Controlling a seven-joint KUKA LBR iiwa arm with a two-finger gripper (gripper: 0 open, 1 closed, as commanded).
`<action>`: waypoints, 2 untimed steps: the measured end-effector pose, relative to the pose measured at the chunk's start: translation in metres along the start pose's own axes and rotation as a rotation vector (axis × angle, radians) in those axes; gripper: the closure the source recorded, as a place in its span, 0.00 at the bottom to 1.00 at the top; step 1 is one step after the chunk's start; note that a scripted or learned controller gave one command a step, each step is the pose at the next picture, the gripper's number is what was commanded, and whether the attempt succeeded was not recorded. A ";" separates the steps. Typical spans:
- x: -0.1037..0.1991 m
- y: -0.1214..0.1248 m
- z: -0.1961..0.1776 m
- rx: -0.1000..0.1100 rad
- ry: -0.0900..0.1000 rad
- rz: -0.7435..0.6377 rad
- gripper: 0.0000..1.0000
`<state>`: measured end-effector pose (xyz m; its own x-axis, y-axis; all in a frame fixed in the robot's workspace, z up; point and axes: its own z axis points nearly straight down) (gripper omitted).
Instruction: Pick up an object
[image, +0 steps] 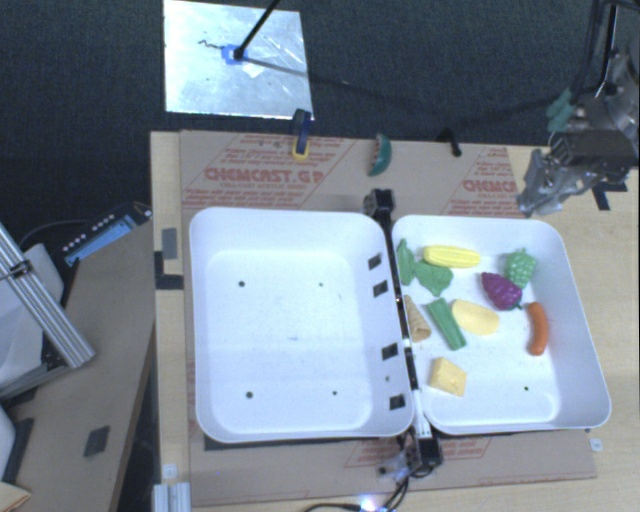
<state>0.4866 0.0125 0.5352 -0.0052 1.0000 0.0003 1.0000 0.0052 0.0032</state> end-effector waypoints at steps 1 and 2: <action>-0.004 0.077 0.001 -0.002 -0.002 0.004 1.00; 0.034 -0.001 0.000 0.002 0.002 -0.003 1.00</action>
<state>0.4851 0.0463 0.5355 -0.0081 1.0000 0.0019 1.0000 0.0081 0.0008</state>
